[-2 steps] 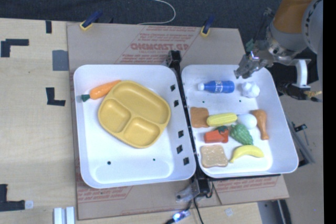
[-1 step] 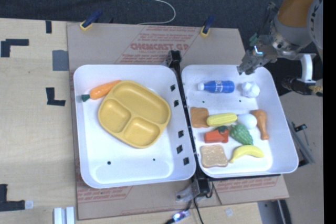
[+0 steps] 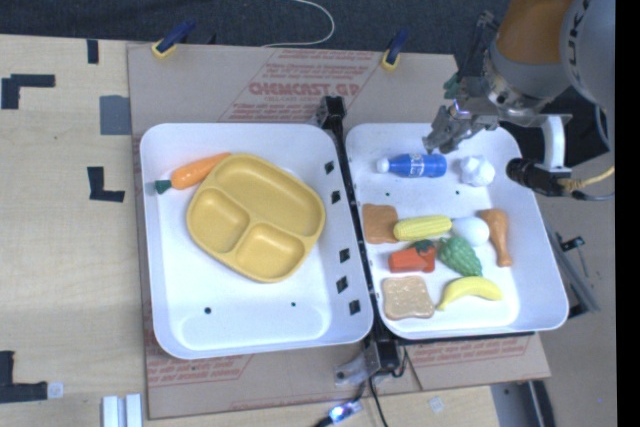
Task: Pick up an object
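While your pincer (image 3: pixel 443 139) hangs with nothing between its narrowly parted fingers, the blue bottle (image 3: pixel 414 166) with white cap and label lies on its side just below it, in the right bin (image 3: pixel 530 315).

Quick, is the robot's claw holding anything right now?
Gripper: hangs just above the blue bottle in the right bin; nothing seen in it, open or shut cannot be told.
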`<state>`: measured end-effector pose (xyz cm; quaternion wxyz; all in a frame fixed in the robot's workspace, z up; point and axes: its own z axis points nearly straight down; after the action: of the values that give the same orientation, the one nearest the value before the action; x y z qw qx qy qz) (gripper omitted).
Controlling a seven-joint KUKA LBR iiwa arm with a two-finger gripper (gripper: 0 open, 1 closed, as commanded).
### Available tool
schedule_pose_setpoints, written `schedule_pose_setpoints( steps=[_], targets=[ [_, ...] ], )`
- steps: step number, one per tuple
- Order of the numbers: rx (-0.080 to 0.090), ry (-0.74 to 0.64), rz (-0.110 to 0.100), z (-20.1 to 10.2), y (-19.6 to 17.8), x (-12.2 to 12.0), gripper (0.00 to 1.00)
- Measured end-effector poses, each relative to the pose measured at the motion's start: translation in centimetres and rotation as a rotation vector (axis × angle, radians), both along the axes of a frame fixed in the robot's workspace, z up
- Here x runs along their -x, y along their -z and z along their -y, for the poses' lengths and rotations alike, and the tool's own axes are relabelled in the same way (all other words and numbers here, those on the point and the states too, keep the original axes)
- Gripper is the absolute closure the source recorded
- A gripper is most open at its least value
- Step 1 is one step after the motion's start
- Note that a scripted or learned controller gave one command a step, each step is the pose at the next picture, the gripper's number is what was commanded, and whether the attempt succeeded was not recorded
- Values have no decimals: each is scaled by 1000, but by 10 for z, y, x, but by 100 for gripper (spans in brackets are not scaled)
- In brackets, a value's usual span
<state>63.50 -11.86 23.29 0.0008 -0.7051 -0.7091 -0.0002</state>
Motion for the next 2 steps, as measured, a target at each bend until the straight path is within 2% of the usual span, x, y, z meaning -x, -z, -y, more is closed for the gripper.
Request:
schedule_pose_setpoints(
  steps=[2],
  targets=[
    [-1,-1,-2,-110,-5,44,100]
  ],
)
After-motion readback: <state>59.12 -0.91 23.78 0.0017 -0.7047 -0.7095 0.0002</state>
